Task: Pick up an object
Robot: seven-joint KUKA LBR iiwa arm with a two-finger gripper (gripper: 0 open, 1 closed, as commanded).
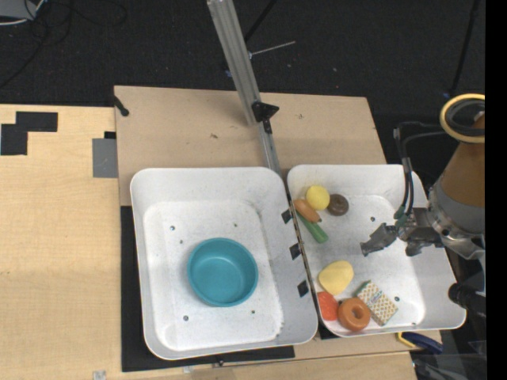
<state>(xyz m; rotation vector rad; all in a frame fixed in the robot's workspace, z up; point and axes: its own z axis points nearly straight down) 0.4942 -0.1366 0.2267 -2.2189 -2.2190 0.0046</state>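
Metal rail [238, 57] (slanted) above bins [158, 204]

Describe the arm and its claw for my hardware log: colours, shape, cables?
The arm is a rounded grey body with an orange band, topped by a yellowish ring. Dark cables loop beside it. The claw is small, dark grey metal, with blocky parts.

no legible text, no labels, no brands, no numbers
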